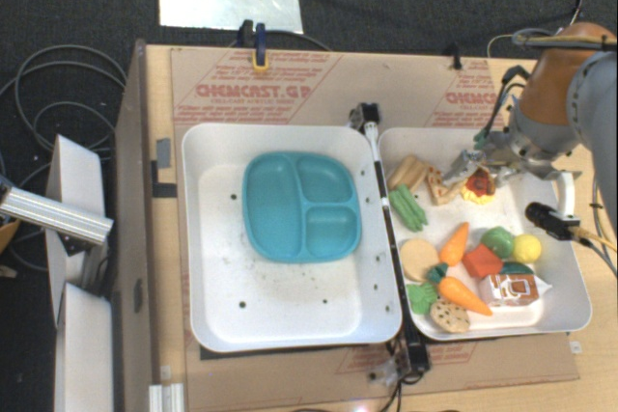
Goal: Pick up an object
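Note:
The right bin [579,304] holds several toy foods. Among them are a red and yellow piece [480,186], a tan piece [444,189], a tan bread-like item [409,171], green beans [407,207], two carrots [455,243] [466,296], a green pepper [498,240], a lemon [527,249], a red block [481,261], a small carton [510,288], a round cracker [418,258] and a cookie [449,315]. My gripper [480,167] hangs low at the bin's back, right over the red and yellow piece. Nothing is seen lifted.
The left bin [222,304] bears a teal divided plate [300,207]. A metal clamp [366,119] sits at the back of the wall between the bins. A black part with a white bracket [552,220] juts out over the right bin's right side. The arm [570,92] covers the back right corner.

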Tool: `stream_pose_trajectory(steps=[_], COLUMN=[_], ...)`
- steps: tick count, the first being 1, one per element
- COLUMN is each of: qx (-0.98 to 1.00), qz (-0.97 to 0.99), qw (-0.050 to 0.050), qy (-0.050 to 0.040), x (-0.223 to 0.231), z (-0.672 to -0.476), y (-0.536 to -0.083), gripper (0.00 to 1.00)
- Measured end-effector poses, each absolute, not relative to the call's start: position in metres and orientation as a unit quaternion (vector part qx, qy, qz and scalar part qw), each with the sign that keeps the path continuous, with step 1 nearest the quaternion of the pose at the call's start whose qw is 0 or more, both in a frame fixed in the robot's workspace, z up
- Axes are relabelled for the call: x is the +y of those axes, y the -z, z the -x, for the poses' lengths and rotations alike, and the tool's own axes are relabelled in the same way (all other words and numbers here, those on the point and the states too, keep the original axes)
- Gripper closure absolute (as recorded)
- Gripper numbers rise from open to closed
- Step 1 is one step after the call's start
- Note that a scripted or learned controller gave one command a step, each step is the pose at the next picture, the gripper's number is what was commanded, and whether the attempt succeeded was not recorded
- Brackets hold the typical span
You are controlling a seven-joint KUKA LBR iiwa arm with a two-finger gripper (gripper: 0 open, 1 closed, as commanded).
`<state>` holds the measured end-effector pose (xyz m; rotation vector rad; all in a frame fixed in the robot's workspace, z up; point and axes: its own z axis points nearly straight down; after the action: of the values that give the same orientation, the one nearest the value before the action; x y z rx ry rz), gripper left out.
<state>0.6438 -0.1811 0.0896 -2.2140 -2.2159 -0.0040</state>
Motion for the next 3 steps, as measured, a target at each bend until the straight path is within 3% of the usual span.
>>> stream_pose_trajectory(steps=[1, 2, 3], qx=[-0.709, -0.708, -0.708], qz=[0.705, 0.706, 0.707], qw=[-0.002, -0.002, -0.006], qy=[0.0016, 0.0057, 0.0071], x=[-0.119, -0.132, -0.146], z=[-0.596, -0.600, -0.589], y=[-0.094, -0.091, -0.091], gripper=[0.00, 0.00, 0.00])
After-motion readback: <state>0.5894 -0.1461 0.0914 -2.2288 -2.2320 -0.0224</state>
